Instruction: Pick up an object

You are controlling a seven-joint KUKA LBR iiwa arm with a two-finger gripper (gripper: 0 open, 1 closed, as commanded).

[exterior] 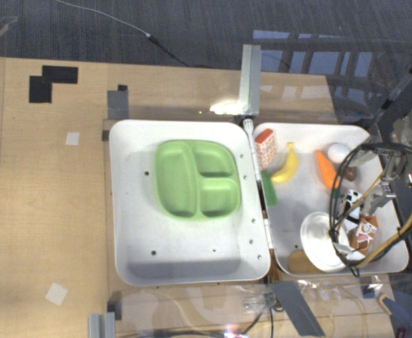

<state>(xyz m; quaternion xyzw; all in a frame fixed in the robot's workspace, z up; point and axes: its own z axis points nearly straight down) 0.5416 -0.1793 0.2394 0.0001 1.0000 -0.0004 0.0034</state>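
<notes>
The right bin [297, 203] holds several small objects. A red and white carton [265, 147] stands at its far left, with a banana [286, 166] and a carrot [325, 169] next to it. A white ball [338, 151] lies near the carrot. A green piece [267, 190] rests against the left wall. A white bowl [320, 239] sits at the front, with a brown disc [301, 261] beside it. My gripper [360, 206] hangs low over the bin's right side, just above a black and white toy [350, 201] and an orange packet [365, 232]. Black cables loop around it.
The left bin [135, 245] carries a green divided plate [195, 179]. A metal post [250, 79] rises behind the wall between the two bins. The arm [411, 139] and its cables cover the right bin's right edge. Wooden bench surface lies to the left.
</notes>
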